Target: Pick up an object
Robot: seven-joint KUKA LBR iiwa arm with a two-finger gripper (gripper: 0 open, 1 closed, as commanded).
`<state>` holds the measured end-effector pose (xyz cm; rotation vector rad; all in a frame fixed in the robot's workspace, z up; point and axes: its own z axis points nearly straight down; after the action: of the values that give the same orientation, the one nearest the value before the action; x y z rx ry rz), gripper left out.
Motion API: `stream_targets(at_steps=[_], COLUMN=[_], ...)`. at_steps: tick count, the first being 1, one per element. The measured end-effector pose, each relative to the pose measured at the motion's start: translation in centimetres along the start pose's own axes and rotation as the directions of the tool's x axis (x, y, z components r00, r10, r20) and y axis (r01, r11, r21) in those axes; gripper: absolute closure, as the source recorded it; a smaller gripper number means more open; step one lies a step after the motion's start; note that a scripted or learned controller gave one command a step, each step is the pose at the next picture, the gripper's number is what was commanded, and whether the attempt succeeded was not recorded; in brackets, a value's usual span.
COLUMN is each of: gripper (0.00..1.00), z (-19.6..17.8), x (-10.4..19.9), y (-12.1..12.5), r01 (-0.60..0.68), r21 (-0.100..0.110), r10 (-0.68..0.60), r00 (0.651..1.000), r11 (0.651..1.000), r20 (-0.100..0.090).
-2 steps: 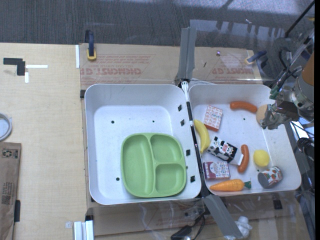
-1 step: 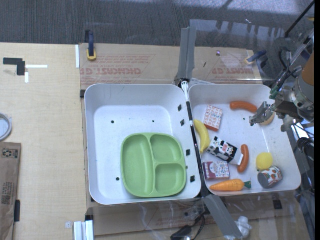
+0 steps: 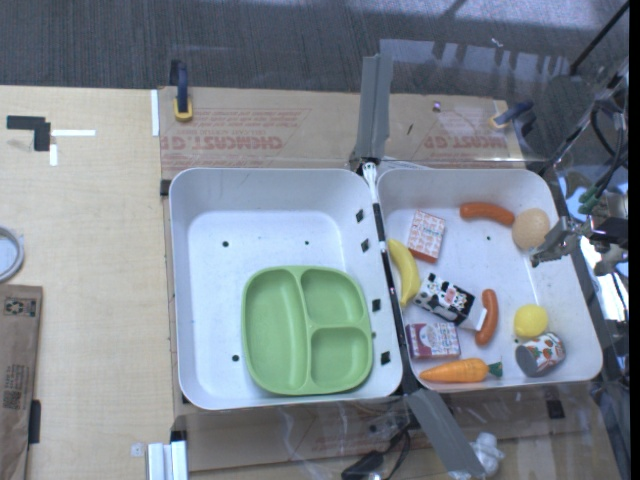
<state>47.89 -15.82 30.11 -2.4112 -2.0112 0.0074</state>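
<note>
The bench [image 3: 90, 198] is light wood, with grey carpet behind it at the top of the frame. At the far left edge lies a tape roll [image 3: 5, 256], a brown paper bag [image 3: 18, 358] sits in the lower left corner, and a blue-yellow clamp [image 3: 180, 93] stands further up.

The gripper [image 3: 562, 242] is at the right edge of the frame, approx. over the right rim of the right bin [image 3: 585, 313]. Whether the claw is wide or narrow I cannot tell, and nothing is seen held in it. No object is picked yet, I think. The beige egg [image 3: 531, 228] is the closest thing to it, just beside it on the left, so probably this is the target. To do it well, the claw should come down centred on one free item. The egg or the lemon [image 3: 531, 320] have space around, but round things can roll away, so the closing should be slow.

The left bin [image 3: 195, 268] has a green divided plate [image 3: 305, 328] in its lower middle.

The right bin, from left to right, has:
- a banana [image 3: 403, 271] near the left wall
- a red-white box [image 3: 427, 235]
- a red carton [image 3: 432, 341]
- a cow-pattern carton [image 3: 446, 300]
- a carrot [image 3: 460, 371] at the bottom
- two sausages, one at the top [image 3: 487, 211] and one lower [image 3: 488, 316]
- the egg and the lemon
- a small can [image 3: 540, 354] in the lower right
</note>
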Motion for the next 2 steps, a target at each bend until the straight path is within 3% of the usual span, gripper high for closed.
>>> stream_targets(at_steps=[1,2], gripper=[0.00,0.00], z=[11.0,13.0], x=[-1.6,-5.0], y=[1.7,2.4], r01=[-0.027,-0.067], r21=[0.002,0.002], r10=[0.027,0.067], r00=[1.000,0.998], r11=[1.000,0.998], r20=[-0.002,-0.002])
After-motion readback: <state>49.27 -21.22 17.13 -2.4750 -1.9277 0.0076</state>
